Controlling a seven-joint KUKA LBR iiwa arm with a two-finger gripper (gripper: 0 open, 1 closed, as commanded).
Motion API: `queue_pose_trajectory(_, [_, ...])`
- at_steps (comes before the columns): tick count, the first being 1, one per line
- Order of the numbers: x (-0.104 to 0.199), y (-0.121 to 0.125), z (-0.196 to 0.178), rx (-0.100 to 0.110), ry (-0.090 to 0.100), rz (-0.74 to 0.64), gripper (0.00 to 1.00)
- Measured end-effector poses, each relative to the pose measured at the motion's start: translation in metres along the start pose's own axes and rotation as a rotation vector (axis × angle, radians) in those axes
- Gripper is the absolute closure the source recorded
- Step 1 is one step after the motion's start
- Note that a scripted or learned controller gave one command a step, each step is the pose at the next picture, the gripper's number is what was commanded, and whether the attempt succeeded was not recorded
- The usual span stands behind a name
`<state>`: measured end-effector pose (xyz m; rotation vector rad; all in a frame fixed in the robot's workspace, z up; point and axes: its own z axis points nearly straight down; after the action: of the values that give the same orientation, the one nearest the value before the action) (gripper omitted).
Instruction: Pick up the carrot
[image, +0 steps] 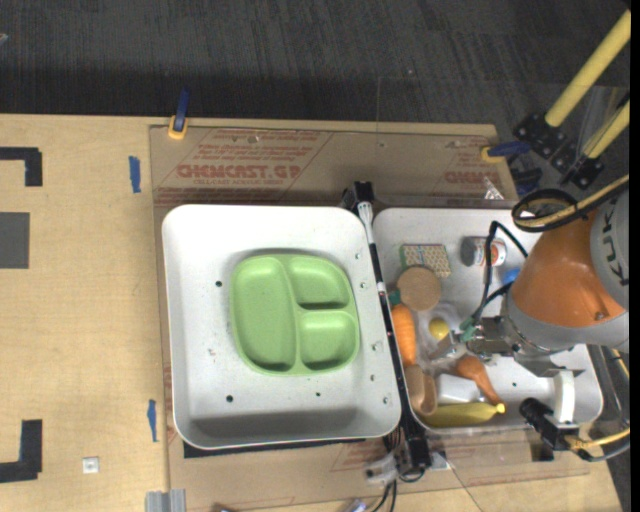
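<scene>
Two bins sat side by side; the claw (462, 340) hung low in the right bin (590, 390), among the clutter. Its spread could not be told from this angle. The carrot (403, 333) lay just left of the claw, along the bin's left wall, lengthwise, not gripped. Risk, as I judged it: a close could catch the orange wedge (476, 374) or banana (466, 411) instead, since all lay crowded and like-coloured. Carrot smooth, tapered, likely to roll off hard tips. A tan disc (420, 289) sat above it. In the left bin (190, 330), a glossy green divided plate (295, 312).
</scene>
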<state>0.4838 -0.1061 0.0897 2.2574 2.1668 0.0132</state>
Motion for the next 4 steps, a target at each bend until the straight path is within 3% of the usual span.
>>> queue_pose_trajectory(1, [-0.004,0.003,-0.011,-0.011,-0.01,0.006,1.0])
queue_pose_trajectory(2, [0.108,0.008,-0.096,0.014,0.007,0.112,1.0])
queue_pose_trajectory(3, [0.17,-0.005,-0.095,0.019,0.004,0.126,1.0])
queue_pose_trajectory(4, [0.127,-0.008,-0.095,0.021,0.003,0.059,1.0])
